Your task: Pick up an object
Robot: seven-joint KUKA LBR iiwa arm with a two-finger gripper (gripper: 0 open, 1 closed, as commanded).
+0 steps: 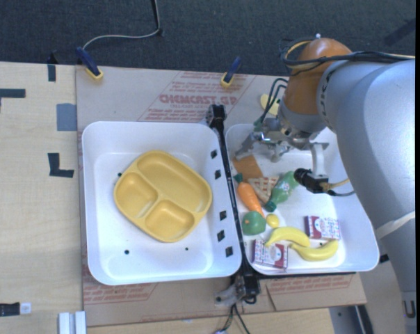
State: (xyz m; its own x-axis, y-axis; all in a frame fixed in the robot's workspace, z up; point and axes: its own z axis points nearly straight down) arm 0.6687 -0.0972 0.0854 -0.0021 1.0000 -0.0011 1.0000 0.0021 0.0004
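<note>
The end effector (262,141) is reaching down into the right bin (356,252), near its top left corner. I cannot tell how it is set. Just below it, a carrot (249,197), a green pepper (253,223) and a banana (300,243) are lying. A yellow tray (163,195) is sitting in the left bin (102,256).

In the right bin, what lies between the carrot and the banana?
In the camera view, a small green vegetable and a little yellow piece lie between the carrot and the banana, both near the bin's left wall.
</note>
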